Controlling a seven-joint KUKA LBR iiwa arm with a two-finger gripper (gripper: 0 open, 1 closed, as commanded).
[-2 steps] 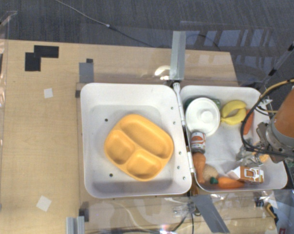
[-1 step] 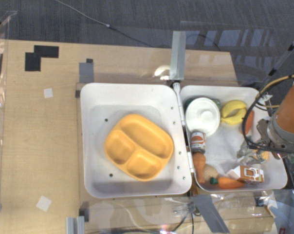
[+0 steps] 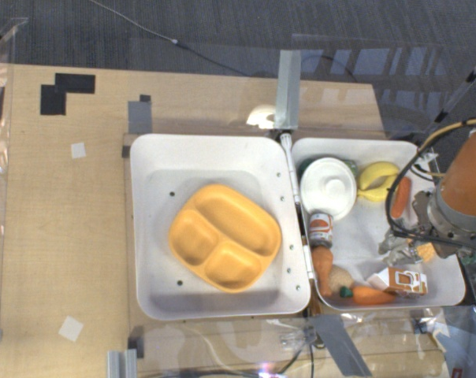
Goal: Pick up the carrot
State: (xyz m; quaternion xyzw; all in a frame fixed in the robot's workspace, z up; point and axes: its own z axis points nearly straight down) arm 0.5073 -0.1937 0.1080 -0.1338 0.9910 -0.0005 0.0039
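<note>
Orange carrot (image 3: 372, 294) is lying flat along the near wall of the right bin (image 3: 452, 290), green stem end pointing toward the divider between the two bins. Taking the carrot as landmark: a pale round potato-like lump (image 3: 338, 277) is sitting just beside its stem end, a small printed carton (image 3: 406, 281) is lying just beside its other end, and a small can (image 3: 320, 228) is standing beyond the lump, near the divider. A white bowl (image 3: 329, 185) and a yellow banana (image 3: 377, 177) are lying well beyond it, at the far wall.

Gripper (image 3: 402, 246) is hanging above the bin floor, beyond the carton from the carrot; its parts are blurring together in this view, so I cannot tell how it is set. Nothing is visibly in its grasp.

Handling judgement: carrot is likely light, stiff and smooth, tapered, so prone to rolling or slipping. Best hold is probably across the mid-body, squeezing the narrow width.

Room: tight. The near wall is hugging one long side of the carrot, neighbours are crowding both ends; open floor is lying only on its far side, toward the bin centre.
</note>
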